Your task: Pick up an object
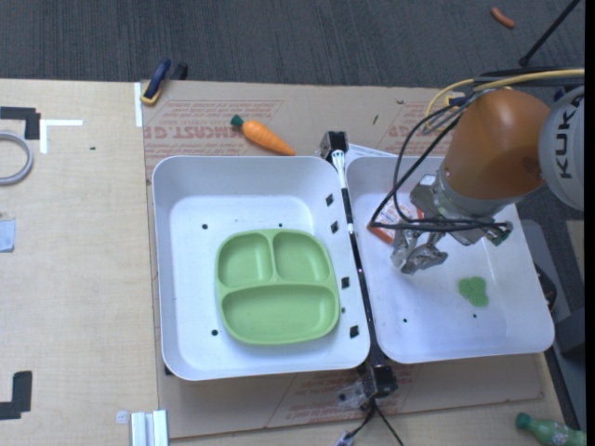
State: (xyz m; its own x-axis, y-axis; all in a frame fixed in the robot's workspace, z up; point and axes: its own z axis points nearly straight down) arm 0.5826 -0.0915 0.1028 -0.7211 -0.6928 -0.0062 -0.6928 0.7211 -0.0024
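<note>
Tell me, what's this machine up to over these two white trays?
A grey robot arm with an orange band reaches into the right bin, its end effector low over the floor. A small green object lies just beside it, apart from it. The left bin holds a green divided plate. A toy carrot lies outside on the bench.

The table (74, 277) is pale wood, with a sheet of brown cardboard (214, 119) spread over its middle and right part. Two shallow white bins rest on the cardboard, touching along a clipped seam: the left bin (177, 249) and the right bin (516, 328). A toy carrot (264, 136) lies on the cardboard just beyond the left bin. A blue and yellow tool (156, 80) sits at the far edge, black tape marks (20, 117) on the left side
</note>
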